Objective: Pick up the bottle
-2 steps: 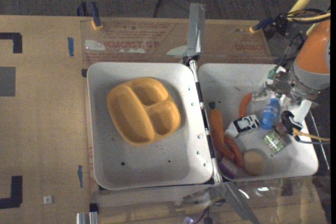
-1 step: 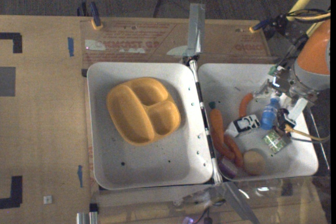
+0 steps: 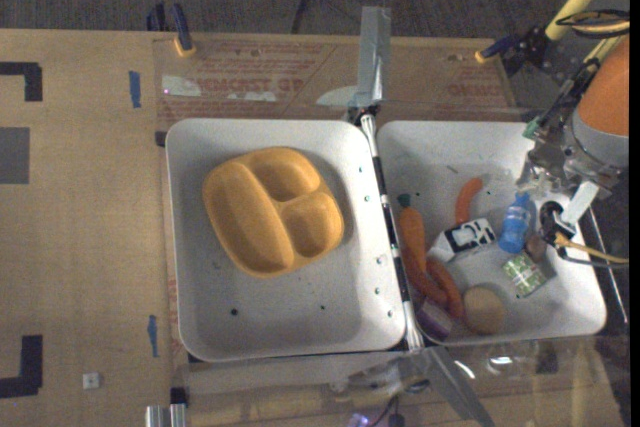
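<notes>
From my remote seat I saw the bottle [image 3: 516, 223], a small blue one, in the right bin [image 3: 440, 155], towards its right side and about halfway down. It looked upright or nearly so, though the slant of the camera made that hard to judge. The claw [image 3: 545, 183] hung over the bin's upper right part, just above and to the right of the bottle and very close to it. I could not tell whether the claw was open or closed, and I saw nothing gripped in it.

Just left of the bottle lay a black-and-white carton [image 3: 468, 236], and above that a short orange piece [image 3: 468, 198]. A long carrot [image 3: 410, 235] ran along the bin's left wall, with a redder piece [image 3: 445, 283] below it. A potato [image 3: 484, 307] sat near the bottom edge, a purple thing [image 3: 435, 320] beside it at the corner. A green, crumpled packet [image 3: 523, 273] lay below the bottle, near it.

The left bin [image 3: 200, 295] held a yellow divided plate [image 3: 272, 210]. Both bins sat side by side on the bench [image 3: 80, 215].
</notes>
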`<action>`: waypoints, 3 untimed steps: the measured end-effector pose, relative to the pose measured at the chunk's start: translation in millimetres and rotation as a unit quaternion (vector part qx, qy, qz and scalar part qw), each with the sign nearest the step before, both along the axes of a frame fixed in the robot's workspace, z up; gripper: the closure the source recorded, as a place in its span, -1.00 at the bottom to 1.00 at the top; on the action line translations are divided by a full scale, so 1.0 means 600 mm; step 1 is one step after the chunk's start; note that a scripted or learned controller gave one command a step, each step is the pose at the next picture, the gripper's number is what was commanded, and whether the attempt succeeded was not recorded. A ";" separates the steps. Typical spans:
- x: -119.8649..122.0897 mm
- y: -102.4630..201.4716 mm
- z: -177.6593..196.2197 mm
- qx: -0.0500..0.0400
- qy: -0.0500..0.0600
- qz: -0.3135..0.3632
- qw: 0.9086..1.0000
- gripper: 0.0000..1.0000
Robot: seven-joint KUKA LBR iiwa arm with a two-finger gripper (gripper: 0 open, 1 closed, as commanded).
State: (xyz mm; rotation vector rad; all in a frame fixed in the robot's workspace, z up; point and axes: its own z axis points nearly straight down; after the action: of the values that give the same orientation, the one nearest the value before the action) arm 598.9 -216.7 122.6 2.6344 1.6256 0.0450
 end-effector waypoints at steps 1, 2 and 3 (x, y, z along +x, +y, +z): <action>0.115 0.069 0.241 0.010 0.024 0.027 0.999 1.00; -0.034 0.031 0.290 0.009 0.026 0.114 0.993 1.00; -0.182 -0.002 0.273 0.007 0.026 0.200 0.979 1.00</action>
State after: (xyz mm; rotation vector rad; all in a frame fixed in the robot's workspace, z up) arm 489.4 -217.8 286.5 2.2899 2.1510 0.0000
